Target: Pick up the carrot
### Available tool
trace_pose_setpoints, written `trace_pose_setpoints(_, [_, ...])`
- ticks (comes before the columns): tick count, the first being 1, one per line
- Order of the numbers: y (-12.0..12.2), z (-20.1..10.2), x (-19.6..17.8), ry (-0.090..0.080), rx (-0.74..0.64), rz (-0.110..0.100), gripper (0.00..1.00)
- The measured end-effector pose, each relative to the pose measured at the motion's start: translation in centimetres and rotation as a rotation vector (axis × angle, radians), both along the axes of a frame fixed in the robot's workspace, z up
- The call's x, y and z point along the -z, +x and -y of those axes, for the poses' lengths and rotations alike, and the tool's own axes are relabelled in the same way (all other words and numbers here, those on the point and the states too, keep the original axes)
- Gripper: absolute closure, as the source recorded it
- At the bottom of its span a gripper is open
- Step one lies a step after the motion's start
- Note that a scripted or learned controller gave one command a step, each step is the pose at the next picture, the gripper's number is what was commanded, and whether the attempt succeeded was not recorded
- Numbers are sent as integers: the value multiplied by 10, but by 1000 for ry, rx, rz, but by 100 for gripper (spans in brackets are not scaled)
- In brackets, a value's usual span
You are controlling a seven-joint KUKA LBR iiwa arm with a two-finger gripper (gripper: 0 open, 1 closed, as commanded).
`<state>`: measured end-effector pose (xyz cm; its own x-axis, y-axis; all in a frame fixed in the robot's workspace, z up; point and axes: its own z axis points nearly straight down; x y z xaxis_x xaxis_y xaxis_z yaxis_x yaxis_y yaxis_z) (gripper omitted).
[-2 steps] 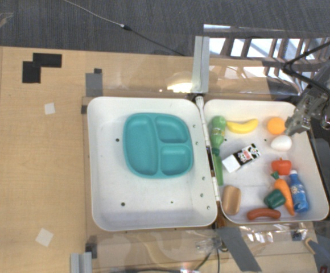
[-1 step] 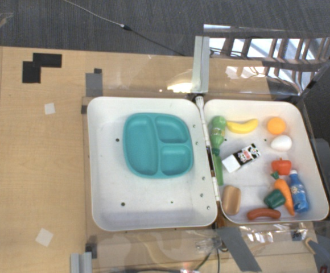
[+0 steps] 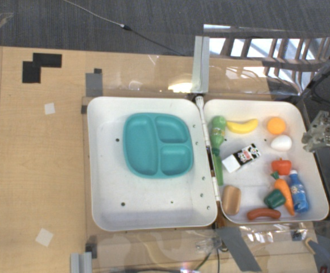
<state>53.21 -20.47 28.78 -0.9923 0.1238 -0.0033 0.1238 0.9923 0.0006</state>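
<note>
Left bin (image 3: 105, 209): teal divided plate (image 3: 157, 145). Right bin (image 3: 301, 114): carrot (image 3: 284, 193) near the front right corner, between green pepper (image 3: 275, 198) and blue bottle (image 3: 297, 191), below the tomato (image 3: 281, 166). Gripper (image 3: 320, 132) at the bin's right rim, well apart from the carrot; claw state cannot be told.

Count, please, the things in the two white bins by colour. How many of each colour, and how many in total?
Green: 2, the long vegetable and the pepper
Yellow: 1, the banana
Orange: 2, the orange and the carrot
White: 2, the egg and the carton
Red: 2, the tomato and the sausage
Blue: 1, the bottle
Tan: 1, the bread
Teal: 1, the plate
Total: 12
</note>
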Motion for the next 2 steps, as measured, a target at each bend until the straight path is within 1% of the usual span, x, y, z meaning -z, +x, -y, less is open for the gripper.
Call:
trace_pose_setpoints(1, [96, -1, -42, -6, -327, 11, 100])
trace_pose_setpoints(2, [139, -1, -2, -1, -305, 6, 100])
